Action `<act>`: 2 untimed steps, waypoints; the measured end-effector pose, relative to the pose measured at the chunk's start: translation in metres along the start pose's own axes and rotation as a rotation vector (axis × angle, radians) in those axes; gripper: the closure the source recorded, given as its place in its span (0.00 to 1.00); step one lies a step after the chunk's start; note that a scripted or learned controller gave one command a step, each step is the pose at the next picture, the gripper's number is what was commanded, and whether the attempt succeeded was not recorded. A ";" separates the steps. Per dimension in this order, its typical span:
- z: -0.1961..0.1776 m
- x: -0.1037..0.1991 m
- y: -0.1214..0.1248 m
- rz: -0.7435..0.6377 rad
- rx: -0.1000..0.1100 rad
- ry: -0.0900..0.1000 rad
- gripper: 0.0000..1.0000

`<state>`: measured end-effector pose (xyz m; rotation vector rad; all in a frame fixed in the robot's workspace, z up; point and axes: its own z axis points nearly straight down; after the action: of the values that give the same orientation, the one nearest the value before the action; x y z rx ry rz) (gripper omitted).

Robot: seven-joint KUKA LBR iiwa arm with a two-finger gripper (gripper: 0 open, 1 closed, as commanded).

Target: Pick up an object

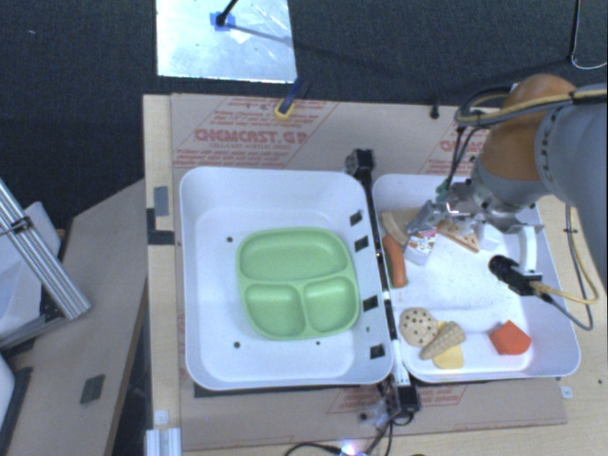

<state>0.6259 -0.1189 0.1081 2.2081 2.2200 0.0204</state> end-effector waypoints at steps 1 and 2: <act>-0.011 -0.004 0.001 0.003 -0.005 -0.006 1.00; -0.068 0.005 0.010 0.000 0.009 -0.003 1.00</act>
<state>0.6343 -0.1139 0.1761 2.2116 2.2230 0.0070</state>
